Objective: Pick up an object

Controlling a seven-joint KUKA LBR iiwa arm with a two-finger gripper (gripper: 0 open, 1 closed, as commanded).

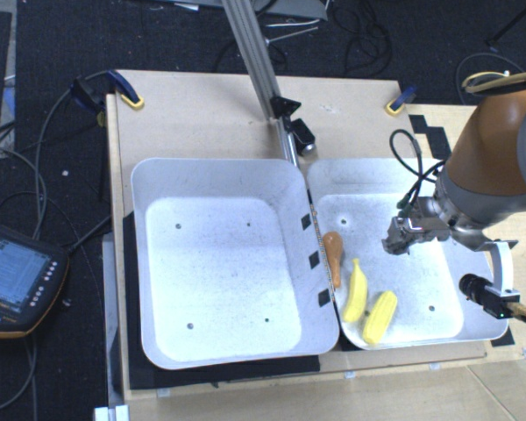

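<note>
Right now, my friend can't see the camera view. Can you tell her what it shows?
A grey and orange robot arm hangs its gripper above the right bin, which holds a banana, a yellow corn cob and an orange carrot-like thing. A left bin sits beside it.

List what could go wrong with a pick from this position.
1. The banana and corn cob lie close together, perhaps touching, so closing on one may shove the other.
2. The carrot lies right beside the right bin's left wall, leaving little room on that side.
3. The gripper hangs away from all three, so descending straight would likely meet bare bin floor.
</note>
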